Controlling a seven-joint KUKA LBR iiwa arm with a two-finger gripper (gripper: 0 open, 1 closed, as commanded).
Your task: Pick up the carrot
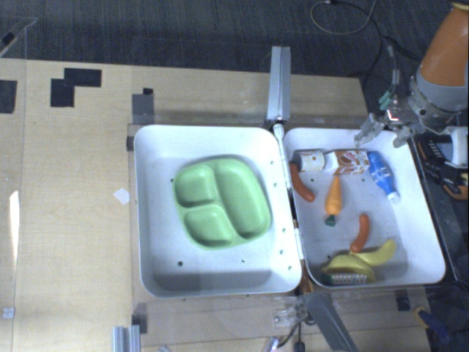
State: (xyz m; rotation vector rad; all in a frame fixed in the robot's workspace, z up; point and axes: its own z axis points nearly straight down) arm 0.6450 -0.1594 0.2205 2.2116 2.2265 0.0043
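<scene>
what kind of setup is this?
Probably a lab bench for robot pick tests: two white bins clamped side by side, toy food such as a carrot and banana, and loose cable on dark carpet.

The carrot [334, 196] lies with bare floor to its right and left; a carton [350, 161] touches its top, a sausage [360, 232] lies nearby

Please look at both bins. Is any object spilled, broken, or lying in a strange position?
Nothing stands out. The carrot lies flat in the right bin among other toy foods, apart from its neighbours. The green divided plate sits level in the left bin. The gripper is over the right bin's far edge.
</scene>
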